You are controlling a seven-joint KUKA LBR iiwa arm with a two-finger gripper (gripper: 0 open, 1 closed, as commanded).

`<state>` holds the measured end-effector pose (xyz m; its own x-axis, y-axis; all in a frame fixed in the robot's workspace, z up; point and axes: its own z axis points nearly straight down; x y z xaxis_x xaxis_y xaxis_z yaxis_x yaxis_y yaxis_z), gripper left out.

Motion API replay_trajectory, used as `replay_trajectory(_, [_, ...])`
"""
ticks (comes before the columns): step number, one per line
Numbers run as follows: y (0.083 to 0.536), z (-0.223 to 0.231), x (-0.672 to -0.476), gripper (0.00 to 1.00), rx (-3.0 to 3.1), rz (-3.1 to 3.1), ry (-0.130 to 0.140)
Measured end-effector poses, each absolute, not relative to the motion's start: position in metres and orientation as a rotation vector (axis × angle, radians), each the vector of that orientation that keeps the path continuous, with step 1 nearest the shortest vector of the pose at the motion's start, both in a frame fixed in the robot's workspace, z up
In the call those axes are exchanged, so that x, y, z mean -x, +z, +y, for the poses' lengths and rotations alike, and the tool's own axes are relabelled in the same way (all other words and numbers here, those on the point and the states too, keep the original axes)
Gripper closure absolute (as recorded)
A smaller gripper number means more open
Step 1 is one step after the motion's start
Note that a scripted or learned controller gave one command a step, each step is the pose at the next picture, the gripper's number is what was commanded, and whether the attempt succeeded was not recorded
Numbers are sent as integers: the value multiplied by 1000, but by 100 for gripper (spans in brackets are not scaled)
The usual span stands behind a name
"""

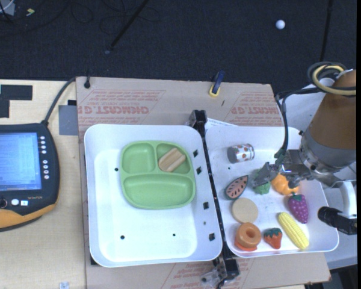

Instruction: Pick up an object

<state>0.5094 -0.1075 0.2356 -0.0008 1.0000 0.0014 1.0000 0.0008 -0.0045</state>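
Seemingly mid-reach, the grey two-finger gripper [269, 174], its grip impossible to tell, hovers at right-centre over a small green toy vegetable [262, 187] and needs a clean descent.

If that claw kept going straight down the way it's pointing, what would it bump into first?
Probably the green toy vegetable beside the orange one: the gripper sits right above them in the right bin. Depth is hard to judge here.

– What is your worktop [24, 245] carrying?
– Cardboard sheet [168, 104] with two white bins: right bin [325, 242] beneath your end effector [271, 174], left bin [108, 233] beside it. Farther left lies a teach pendant [18, 170].
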Motion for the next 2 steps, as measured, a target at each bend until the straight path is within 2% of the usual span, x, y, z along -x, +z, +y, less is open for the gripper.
replay_trajectory(1, [175, -98, -512, 0, 2214, -2217, 7])
replay_trajectory(2, [114, -94, -502, 0, 2214, -2215, 8])
